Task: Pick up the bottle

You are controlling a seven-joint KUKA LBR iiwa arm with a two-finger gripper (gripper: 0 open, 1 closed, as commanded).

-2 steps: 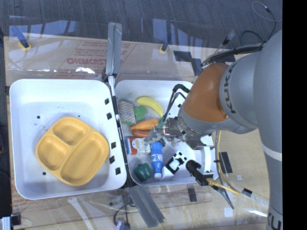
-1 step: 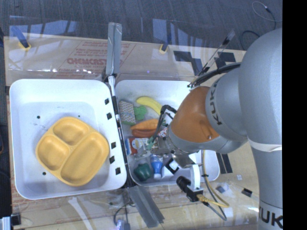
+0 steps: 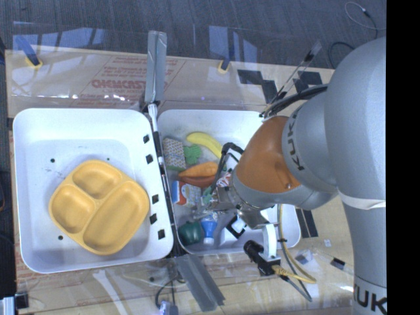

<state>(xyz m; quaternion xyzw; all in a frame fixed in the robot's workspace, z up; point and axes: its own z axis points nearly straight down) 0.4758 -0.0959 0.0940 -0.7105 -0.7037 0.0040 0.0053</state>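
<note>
The bottle (image 3: 209, 228), small and pale with a blue part, lies near the front wall of the right bin (image 3: 216, 118), beside a dark green round object (image 3: 190, 232). My gripper (image 3: 220, 205) hangs low over the middle of this bin, just above and behind the bottle. The grey wrist and the orange band (image 3: 266, 163) cover much of the gripper and the right half of the bin. I see nothing that is clearly held.
In the right bin lie a banana (image 3: 205, 143), a carrot (image 3: 199, 173), a green item (image 3: 193, 153), a checkered pad (image 3: 173, 152) and a red-and-blue packet (image 3: 180, 193). A yellow compartment plate (image 3: 98, 206) rests in the left bin (image 3: 39, 130). A metal divider (image 3: 155, 71) separates the bins.
</note>
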